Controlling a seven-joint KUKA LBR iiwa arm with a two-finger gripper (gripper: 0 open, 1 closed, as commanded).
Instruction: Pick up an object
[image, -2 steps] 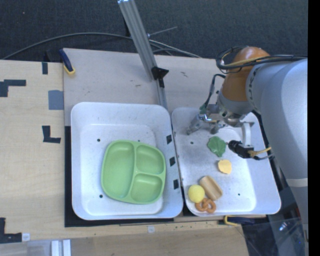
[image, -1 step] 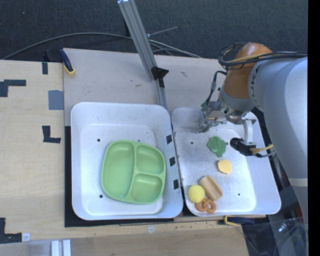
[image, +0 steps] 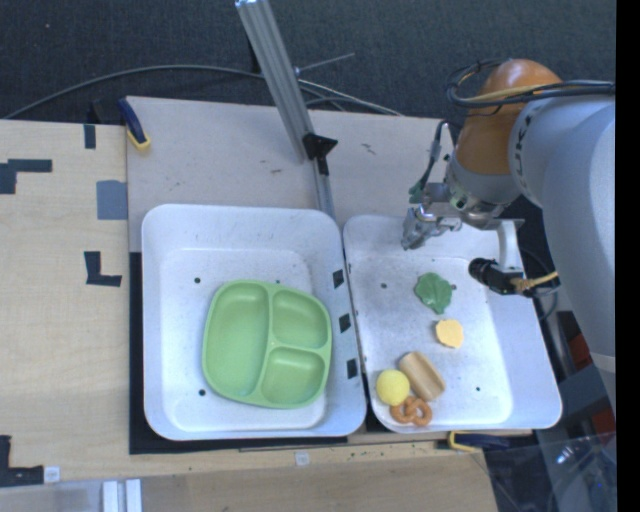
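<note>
Over right bin's (image: 520, 400) far end, gripper (image: 415, 236) hovering w/ nothing visibly held, finger gap unclear, green toy (image: 434, 291) lying just beyond.

- One fixed camera looks down on the bench (image: 230, 150) at a slant, from some way above.
- Both white bins sit mid-frame: left bin (image: 160, 300), right bin (image: 520, 370).
- The arm (image: 560, 150) enters from 2 o'clock.
</note>
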